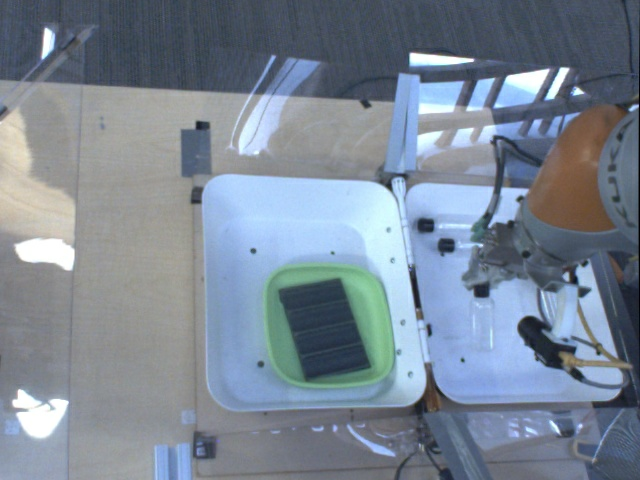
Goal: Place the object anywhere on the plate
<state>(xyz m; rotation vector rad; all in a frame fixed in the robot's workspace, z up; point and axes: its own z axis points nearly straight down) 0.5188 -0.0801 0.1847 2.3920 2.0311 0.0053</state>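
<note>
**Ribbed block lies on the plate, one bin over from my fingers**

My fingers (481, 284) hang over the right bin (450, 368), close to its middle. From this high slant I cannot tell whether they are wide or narrow, and I see nothing that I can say sits between them.

The dark ribbed block (323, 328) is not near me. It lies flat on the green plate (275, 348) in the left bin (230, 268), across the shared wall from my fingers and a little nearer the camera than they are. It rests wholly inside the plate's rim. Its long axis runs mostly away from the camera. The far end leans away from my fingers and the near end swings toward my side. Shallow grooves cross it along its short way and cut the top into bands.

Just on the camera side of my fingers a small clear bottle (482, 320) shows faintly against the white floor, with its length running toward the camera. Whether I touch it, I cannot tell. Farther from the camera, on the side of my fingers toward the shared wall, a second clear piece with a black cap (438, 226) lies crosswise, its cap end pointing at the wall.

Both bins sit on the pale wooden bench (120, 268).
</note>
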